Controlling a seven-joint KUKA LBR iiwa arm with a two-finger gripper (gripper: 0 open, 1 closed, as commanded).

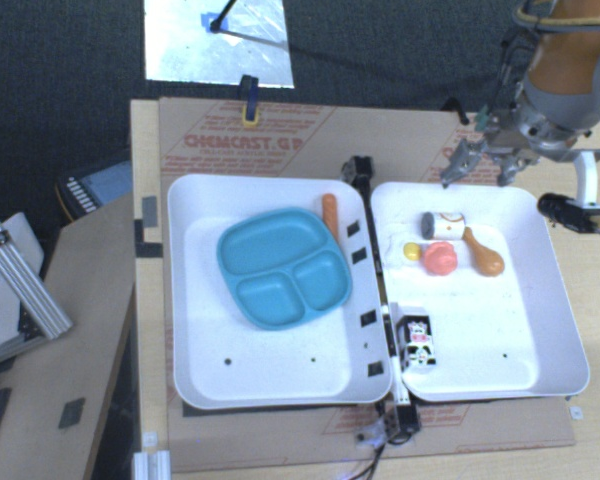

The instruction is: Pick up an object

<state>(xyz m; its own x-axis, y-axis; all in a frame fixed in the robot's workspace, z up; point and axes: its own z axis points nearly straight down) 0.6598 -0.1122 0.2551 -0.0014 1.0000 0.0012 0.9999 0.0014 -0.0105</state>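
Gripper (478, 165) is spread wide with nothing in it, hanging over the right bin (540, 298) rim at 12 o'clock. The arm (570, 48) drops in from 2 o'clock.

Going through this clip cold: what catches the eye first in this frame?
The blue divided plate dominates the left bin, with an orange carrot-like stick at its upper right edge. In the right bin, a cluster of small toys sits near the top: a pink round piece, a yellow bit and a tan drumstick. The gripper hangs above that bin's far rim.
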